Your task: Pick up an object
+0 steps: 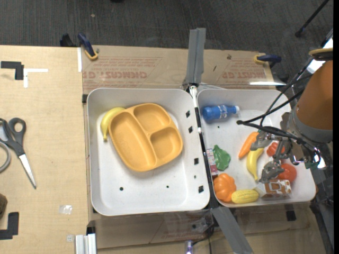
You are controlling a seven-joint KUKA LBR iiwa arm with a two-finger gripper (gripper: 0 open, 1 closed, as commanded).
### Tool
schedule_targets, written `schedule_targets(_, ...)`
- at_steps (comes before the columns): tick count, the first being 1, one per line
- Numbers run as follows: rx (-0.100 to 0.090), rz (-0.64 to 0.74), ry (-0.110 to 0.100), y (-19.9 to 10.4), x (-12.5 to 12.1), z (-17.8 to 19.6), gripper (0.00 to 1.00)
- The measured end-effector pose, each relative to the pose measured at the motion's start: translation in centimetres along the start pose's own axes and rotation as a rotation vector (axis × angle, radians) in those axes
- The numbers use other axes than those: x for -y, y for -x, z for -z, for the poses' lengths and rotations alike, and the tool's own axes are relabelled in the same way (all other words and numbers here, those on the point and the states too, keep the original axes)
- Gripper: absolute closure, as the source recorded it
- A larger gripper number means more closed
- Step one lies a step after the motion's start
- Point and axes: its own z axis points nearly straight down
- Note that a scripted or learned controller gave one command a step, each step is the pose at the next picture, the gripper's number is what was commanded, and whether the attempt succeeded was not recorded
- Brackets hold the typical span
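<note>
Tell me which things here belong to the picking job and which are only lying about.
For the job: gripper; in the right bin: blue bottle, carrot, banana, green toy, orange pumpkin, yellow corn, tomato.

Lying about: scissors, blue clamps, orange divided plate in the left bin.

Grey arm [312, 115], claw [273, 165] lowered

Orange-yellow divided plate [145, 136], yellow banana [109, 119], blue bottle [219, 111], orange carrot [248, 144], white bins [95, 157].
</note>
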Motion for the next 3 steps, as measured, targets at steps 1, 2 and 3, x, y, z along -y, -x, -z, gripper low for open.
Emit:
schedule_targets(1,0.003,-0.045,0.000,1.7,-2.0,-10.6,0.00)
schedule_targets(2,0.002,0.023,0.000,2.7,3.5,-6.1,0.00)
schedule_targets(3,0.010,-0.040,-0.001,1.5,-0.3,-10.5,0.00)
